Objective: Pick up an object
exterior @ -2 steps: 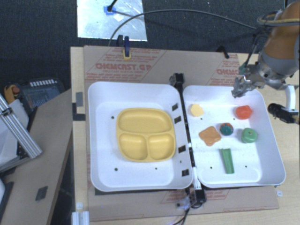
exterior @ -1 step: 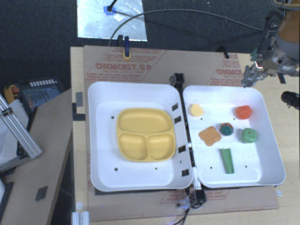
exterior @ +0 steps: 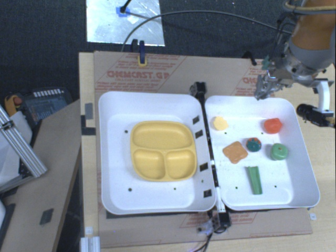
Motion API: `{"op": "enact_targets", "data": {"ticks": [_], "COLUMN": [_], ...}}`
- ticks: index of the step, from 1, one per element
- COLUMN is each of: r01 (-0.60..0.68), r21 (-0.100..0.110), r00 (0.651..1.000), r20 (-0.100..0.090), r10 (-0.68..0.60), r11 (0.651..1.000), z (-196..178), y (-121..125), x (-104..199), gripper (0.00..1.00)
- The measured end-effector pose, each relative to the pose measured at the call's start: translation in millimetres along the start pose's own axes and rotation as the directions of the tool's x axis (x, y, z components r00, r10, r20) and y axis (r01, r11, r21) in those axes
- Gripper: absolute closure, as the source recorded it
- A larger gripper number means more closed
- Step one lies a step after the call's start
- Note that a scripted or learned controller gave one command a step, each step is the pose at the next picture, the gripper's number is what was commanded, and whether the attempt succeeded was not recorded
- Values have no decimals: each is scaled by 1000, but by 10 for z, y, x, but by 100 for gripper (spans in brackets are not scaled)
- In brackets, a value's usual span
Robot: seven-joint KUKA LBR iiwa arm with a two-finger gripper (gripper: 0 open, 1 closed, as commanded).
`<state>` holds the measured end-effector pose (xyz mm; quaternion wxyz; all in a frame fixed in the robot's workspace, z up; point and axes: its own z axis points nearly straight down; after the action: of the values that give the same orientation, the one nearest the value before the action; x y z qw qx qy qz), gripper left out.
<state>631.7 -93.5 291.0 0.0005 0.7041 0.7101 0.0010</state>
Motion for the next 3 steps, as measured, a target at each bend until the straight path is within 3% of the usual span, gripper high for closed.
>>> {"op": "enact_targets", "data": {"ticks": [3], "r01": [0], "r21": [2], "r00": [1000], "r20": [-1], "r10": [0], "r11": [1000], "z": [361], "y": [-70], "x": [1444], "gripper": [100]}}
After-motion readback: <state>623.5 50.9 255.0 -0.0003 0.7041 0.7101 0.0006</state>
